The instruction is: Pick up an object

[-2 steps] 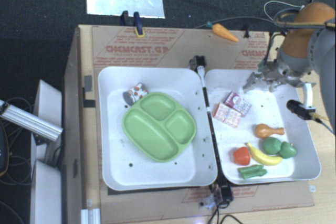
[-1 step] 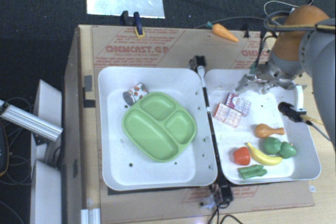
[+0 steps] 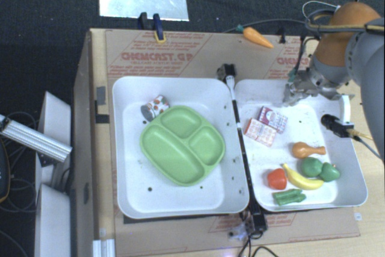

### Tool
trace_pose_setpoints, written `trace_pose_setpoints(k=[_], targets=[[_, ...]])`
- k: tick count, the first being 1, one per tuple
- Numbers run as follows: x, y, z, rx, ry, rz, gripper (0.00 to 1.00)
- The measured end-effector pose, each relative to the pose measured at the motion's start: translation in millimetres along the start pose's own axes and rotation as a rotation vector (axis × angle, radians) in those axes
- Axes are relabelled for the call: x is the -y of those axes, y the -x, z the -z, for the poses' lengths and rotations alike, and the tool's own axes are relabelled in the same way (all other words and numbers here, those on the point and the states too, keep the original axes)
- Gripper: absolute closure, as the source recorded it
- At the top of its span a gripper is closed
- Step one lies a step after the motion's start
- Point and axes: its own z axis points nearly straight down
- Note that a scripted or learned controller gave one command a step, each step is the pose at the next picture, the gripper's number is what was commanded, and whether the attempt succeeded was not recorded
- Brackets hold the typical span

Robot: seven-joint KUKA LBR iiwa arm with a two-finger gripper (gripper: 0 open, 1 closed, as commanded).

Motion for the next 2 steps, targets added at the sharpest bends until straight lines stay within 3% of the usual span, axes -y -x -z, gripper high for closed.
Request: trace_pose_setpoints(k=[1, 2], targets=[[0.1, 0.0, -0.1, 0.000, 0.000, 0.000, 0.00], [1.6, 12.1, -11.9, -0.001, -0.004, -0.006, 0.00]])
